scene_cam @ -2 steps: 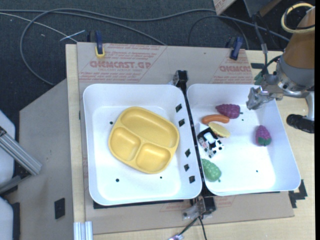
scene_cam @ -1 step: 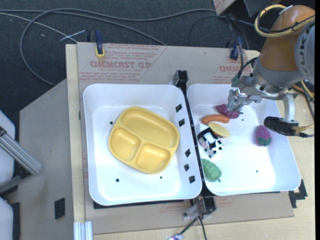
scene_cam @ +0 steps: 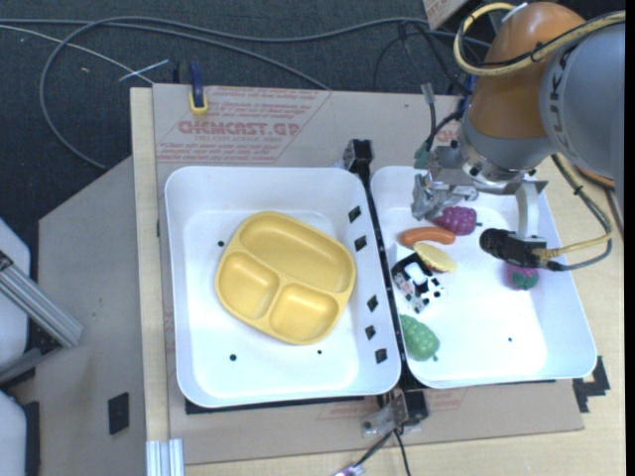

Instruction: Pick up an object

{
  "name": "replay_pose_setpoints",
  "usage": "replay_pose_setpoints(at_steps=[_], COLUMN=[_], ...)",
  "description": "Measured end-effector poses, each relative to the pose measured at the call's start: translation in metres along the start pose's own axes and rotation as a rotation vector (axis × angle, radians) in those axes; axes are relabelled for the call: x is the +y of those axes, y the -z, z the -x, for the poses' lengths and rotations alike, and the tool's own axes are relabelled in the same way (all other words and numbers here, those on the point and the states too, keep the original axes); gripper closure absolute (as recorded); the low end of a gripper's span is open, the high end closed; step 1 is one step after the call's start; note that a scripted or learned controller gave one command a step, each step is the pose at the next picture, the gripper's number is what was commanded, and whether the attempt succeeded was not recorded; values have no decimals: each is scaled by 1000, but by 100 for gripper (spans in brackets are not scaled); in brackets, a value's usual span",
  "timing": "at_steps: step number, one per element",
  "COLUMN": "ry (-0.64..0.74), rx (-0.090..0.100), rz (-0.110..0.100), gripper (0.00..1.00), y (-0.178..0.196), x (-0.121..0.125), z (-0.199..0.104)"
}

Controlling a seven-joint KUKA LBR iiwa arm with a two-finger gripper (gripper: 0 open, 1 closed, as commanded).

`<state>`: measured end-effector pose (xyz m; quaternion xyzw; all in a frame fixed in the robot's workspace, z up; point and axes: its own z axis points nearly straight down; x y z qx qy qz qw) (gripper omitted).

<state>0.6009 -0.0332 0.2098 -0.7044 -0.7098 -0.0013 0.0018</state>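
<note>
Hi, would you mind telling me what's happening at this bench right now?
A grey and orange arm reaches in from the right, with its gripper low over the right bin, just above the purple grapes. Nearby lie a hot dog, a black-and-white cow, a green toy and a small purple-green piece. The left bin holds a yellow tray. Nothing looks lifted yet.

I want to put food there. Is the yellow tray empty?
Empty. The yellow tray shows bare compartments; the toys lie in the other bin.
</note>
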Motion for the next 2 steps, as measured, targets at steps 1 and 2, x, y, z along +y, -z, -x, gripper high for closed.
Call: replay_pose_setpoints(at_steps=[1,2], ry=[-1,-1], rx=[-2,-1], rz=[0,-3], gripper=[100,100], y=[-3,-8], x=[2,-2], z=[-57,-114])
